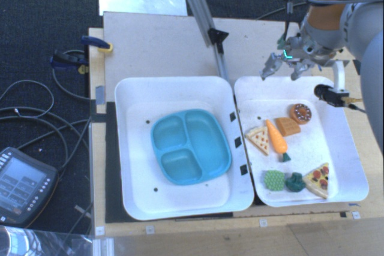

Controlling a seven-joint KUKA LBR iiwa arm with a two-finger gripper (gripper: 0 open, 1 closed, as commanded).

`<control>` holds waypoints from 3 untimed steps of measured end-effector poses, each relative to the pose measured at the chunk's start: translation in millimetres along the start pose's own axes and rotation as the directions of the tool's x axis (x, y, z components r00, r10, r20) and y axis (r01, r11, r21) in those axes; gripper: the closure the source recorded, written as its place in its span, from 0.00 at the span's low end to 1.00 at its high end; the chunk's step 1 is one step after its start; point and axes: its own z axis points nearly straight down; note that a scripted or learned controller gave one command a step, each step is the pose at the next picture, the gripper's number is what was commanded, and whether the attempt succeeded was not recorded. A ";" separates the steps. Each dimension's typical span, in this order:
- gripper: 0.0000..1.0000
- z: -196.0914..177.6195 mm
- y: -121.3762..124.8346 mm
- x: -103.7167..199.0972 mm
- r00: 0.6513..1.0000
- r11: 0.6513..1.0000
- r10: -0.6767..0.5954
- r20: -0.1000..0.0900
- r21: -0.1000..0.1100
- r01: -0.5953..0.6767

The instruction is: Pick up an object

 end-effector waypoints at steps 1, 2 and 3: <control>0.00 58.5 -4.7 -7.4 1.000 1.000 0.007 -0.001 0.005 -0.007; 0.00 109.0 -5.7 -7.7 1.000 1.000 0.005 0.000 0.007 -0.005; 1.00 95.3 -4.0 -7.9 1.000 1.000 0.003 0.001 0.002 -0.003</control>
